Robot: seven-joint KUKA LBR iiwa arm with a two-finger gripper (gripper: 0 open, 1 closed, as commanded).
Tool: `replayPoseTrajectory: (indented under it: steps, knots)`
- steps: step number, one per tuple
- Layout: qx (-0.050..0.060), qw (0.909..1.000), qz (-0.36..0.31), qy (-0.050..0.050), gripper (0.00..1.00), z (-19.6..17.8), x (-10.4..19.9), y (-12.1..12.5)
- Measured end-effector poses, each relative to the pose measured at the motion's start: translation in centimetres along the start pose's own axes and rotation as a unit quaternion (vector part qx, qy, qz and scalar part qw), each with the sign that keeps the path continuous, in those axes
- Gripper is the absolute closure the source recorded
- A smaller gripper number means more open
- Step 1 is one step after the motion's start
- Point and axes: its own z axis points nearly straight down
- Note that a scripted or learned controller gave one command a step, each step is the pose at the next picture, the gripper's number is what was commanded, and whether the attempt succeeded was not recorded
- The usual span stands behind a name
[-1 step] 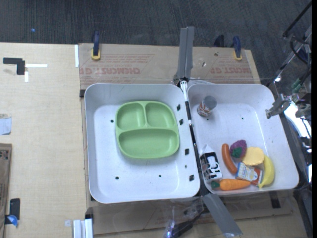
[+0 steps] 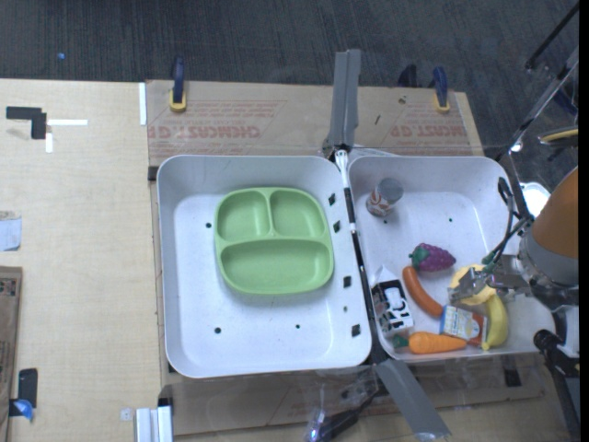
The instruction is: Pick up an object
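Note:
The right bin holds a purple bunch of grapes, an orange hot dog, an orange carrot, a yellow banana, a small blue and white carton, a black and white block and a small grey cup. My gripper reaches in from the right, low over the banana's upper end and the carton. I cannot make out anything held in it.
The left bin holds a green divided plate. A grey divider post stands between the bins at the back. Blue clamps hold cardboard behind the bins. The arm's orange band is at the right edge.

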Motion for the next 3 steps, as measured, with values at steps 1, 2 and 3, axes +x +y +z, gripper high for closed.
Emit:
replayPoseTrajectory:
  steps: [1,2,3]
  knots:
    - [0.004,1.0000,0.002,0.001,1.00,-0.4,-0.1,-0.1]
    - [0.000,0.9904,-0.138,-0.001,1.00,0.0,1.3,1.4]
    - [0.001,0.9974,-0.072,-0.002,1.00,-9.7,9.1,4.6]
